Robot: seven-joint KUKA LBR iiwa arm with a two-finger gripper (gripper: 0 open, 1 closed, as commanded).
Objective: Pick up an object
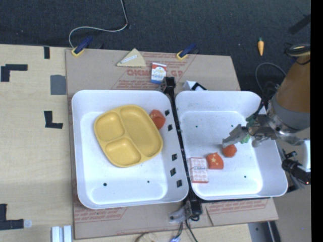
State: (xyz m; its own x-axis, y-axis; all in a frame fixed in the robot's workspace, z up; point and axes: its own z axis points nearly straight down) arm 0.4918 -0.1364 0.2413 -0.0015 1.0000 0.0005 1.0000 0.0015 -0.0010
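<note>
In the right bin (267,180), the gripper (233,141) reaches low over a small red object (229,150). Whether its jaws grip it, I cannot tell. Another red piece (215,161) lies just beside.

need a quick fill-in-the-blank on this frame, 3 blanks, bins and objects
1. The yellow divided plate lies in the ____ bin as the camera sees it.
2. The plate has ____ compartments.
3. The claw is over the right bin, next to a small ____ object.

Missing words: left; three; red
</note>
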